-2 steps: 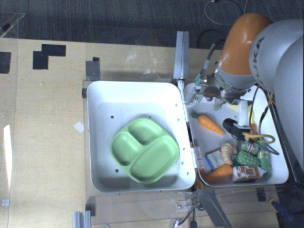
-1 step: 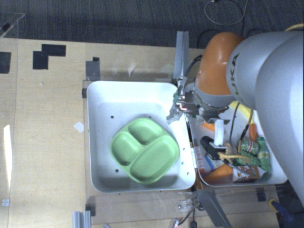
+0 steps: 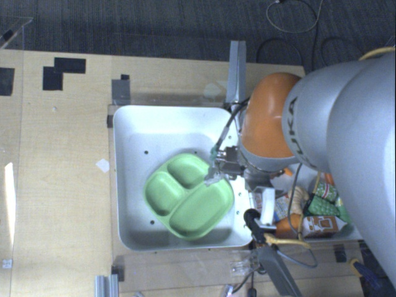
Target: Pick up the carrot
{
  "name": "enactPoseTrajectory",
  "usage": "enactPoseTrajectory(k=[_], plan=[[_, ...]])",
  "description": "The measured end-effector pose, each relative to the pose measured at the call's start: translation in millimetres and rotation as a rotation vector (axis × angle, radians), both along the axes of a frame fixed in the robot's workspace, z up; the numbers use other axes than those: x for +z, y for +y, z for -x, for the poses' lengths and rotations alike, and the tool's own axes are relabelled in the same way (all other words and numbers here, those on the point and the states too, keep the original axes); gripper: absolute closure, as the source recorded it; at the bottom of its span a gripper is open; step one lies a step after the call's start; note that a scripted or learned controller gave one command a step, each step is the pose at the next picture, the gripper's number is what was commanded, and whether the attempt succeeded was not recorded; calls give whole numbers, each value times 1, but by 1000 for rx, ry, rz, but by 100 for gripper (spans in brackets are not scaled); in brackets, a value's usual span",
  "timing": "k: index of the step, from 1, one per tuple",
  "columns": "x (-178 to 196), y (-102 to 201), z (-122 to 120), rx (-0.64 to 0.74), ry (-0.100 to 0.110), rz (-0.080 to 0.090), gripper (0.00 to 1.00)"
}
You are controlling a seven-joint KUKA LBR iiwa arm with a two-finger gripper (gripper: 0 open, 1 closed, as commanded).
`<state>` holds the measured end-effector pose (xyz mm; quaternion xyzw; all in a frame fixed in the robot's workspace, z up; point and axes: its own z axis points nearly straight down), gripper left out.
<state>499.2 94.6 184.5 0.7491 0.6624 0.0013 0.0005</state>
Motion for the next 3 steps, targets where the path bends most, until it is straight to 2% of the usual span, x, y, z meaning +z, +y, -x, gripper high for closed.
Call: enactPoseTrajectory(k=[1, 2, 3], plan=[[104, -6, -40, -27, -2, 0, 0], [4, 27, -52, -9, 2, 0, 0], [-72, 58, -37, 51, -28, -5, 0]])
